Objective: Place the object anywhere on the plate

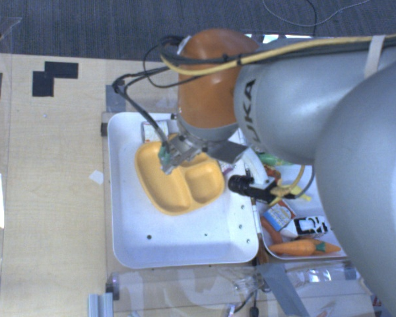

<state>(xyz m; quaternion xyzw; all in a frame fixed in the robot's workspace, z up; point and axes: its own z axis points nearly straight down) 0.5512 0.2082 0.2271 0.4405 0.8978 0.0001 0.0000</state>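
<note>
A yellow plate point(178, 180) with divided compartments lies in the left white bin point(185, 246), toward its back half. My gripper point(170, 154) hangs over the plate's upper left compartment, just above or touching its surface. A small green piece point(164, 153) shows right at the gripper's tip. Whether it is gripped or only lying beside the tip is hidden by the wrist. The orange band of the arm point(214, 78) covers the bin's back edge.
The right bin point(267, 251) is largely hidden under the arm. In its visible strip lie a carrot point(297, 247), a blue and white packet point(278, 215), a small black and white item point(310, 226) and a green thing point(270, 158).
</note>
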